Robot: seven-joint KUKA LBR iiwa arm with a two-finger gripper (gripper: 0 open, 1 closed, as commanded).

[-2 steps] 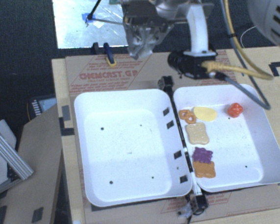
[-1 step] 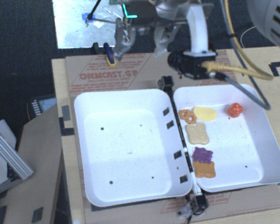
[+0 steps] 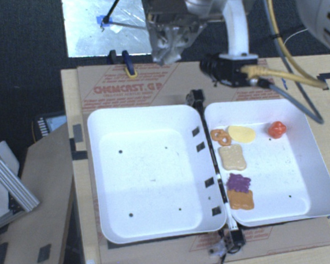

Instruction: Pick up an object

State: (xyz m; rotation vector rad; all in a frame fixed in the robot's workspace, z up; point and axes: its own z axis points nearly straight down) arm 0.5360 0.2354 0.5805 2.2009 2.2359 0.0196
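While nothing is picked yet, toy foods — pretzel (image 3: pixel 219 136), yellow slice (image 3: pixel 242 134), toast (image 3: pixel 233 158), tomato (image 3: pixel 277 129) — lie in the right bin (image 3: pixel 309 178). Gripper (image 3: pixel 166 52) hangs high behind the left bin (image 3: pixel 146 177); grasp state unreadable. Approach stage — next, cross and descend.

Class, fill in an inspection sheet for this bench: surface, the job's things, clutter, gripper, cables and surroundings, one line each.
Surface: brown board bearing two white bins, left bin and right bin, side by side.
Job's things: in the right bin, a pretzel, yellow piece, red piece, pale slice, purple piece and orange piece.
Clutter: blue clamp at the board's far edge.
Gripper: gripper raised beyond the bins, over the board's far edge; holding nothing visible.
Cables: yellow cable and grey cable crossing the far right corner.
Surroundings: metal rail at left; shiny sheet behind.
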